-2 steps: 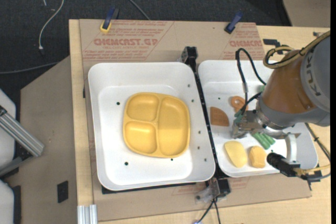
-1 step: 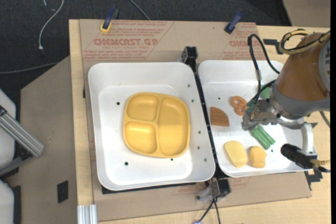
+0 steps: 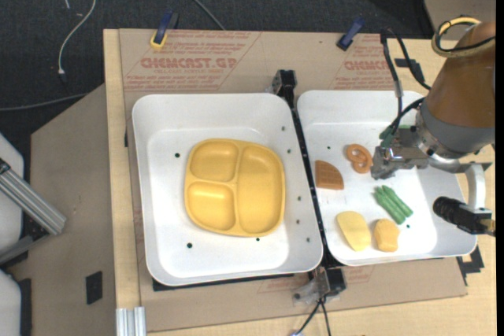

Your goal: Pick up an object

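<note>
The pale yellow piece (image 3: pixel 353 230) and the orange-yellow chunk (image 3: pixel 386 235) lie at the right bin's (image 3: pixel 449 244) front edge. Behind them lies the green pod (image 3: pixel 392 204), with the tool (image 3: pixel 388 161) just above it; whether it is released or clenched I cannot tell. The pretzel (image 3: pixel 358 157) and brown slice (image 3: pixel 329 175) are left of it.

One fixed camera looks down at a slant on the surface (image 3: pixel 236 51), taking in both white bins (image 3: pixel 150 122) together.

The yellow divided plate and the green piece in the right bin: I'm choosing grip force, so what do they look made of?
Yellow divided plate: apparently moulded plastic, smooth with a soft sheen and rounded compartments. Green piece: probably plastic or rubber toy food, matte, with lengthwise ridges; too small to be sure.
</note>
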You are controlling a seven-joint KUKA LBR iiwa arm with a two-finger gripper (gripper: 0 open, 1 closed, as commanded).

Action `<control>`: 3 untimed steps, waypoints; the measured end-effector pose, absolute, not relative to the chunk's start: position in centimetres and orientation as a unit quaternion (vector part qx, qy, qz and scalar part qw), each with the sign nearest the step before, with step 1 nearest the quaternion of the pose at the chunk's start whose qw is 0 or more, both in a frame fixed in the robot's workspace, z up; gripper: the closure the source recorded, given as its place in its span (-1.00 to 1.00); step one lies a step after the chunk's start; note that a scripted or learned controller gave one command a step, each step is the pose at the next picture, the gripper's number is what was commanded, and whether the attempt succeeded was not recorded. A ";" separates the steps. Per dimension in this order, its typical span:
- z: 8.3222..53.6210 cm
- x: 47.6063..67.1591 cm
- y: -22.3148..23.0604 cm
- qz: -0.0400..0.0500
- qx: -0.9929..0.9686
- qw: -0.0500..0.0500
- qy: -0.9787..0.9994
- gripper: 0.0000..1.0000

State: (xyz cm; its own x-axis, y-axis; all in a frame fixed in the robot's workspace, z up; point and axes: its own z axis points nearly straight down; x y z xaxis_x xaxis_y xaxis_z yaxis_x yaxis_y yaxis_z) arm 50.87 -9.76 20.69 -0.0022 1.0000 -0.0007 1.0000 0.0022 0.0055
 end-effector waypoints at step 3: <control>23.9 57.2 -0.7 0.001 0.705 0.000 0.709 1.00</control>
